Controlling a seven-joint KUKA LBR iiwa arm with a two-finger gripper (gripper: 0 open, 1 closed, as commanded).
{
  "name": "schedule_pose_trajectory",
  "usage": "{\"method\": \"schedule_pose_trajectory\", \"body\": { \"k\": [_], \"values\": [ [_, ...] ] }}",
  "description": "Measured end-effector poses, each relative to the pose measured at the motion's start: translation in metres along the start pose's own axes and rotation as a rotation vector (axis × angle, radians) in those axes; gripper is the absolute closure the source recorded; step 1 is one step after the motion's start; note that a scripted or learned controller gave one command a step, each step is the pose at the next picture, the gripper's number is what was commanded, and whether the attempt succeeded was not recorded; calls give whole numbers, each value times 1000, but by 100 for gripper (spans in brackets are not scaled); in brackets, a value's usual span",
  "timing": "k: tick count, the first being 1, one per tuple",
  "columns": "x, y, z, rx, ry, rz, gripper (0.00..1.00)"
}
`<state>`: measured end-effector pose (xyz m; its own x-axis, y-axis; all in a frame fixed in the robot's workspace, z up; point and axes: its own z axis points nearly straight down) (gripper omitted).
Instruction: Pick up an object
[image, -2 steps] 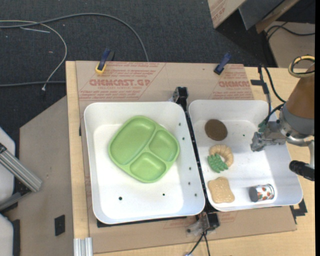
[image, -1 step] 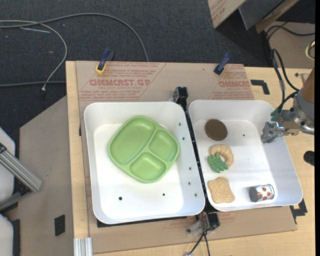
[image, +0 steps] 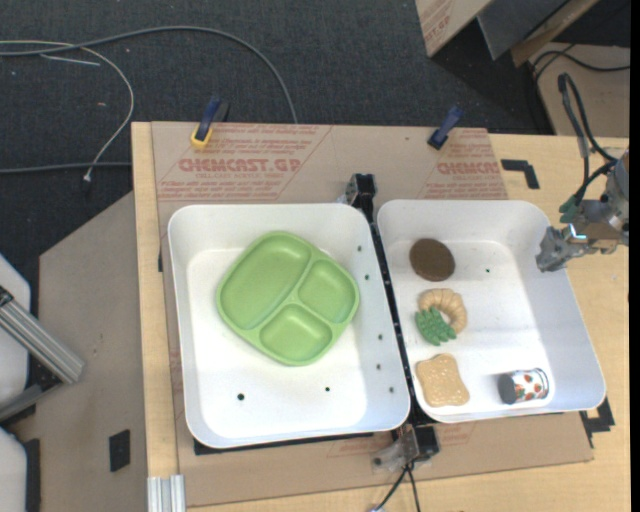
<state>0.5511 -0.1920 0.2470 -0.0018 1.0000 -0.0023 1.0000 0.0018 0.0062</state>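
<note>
The right bin (image: 560, 330) holds a round brown patty (image: 432, 259) at its far left. Below it lies a beige ring (image: 443, 303) with a small green toy (image: 433, 326) against it. A tan slice of toast (image: 441, 381) lies at the near left, and a small can (image: 522, 386) lies on its side at the near right. My gripper (image: 555, 252) hangs over the bin's far right rim, well to the right of the patty, with nothing seen in it.
The left bin (image: 200, 380) carries a green divided plate (image: 288, 297). Two clamps (image: 208, 120) (image: 445, 127) pin the cardboard at the back. A black bracket (image: 361, 188) sits between the bins at the far side. Cables trail off the bench at the right.
</note>
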Motion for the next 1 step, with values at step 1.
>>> {"method": "schedule_pose_trajectory", "body": {
  "k": [1],
  "values": [
    [52, 12, -8, 2, 2, -4, 100]
  ]
}}
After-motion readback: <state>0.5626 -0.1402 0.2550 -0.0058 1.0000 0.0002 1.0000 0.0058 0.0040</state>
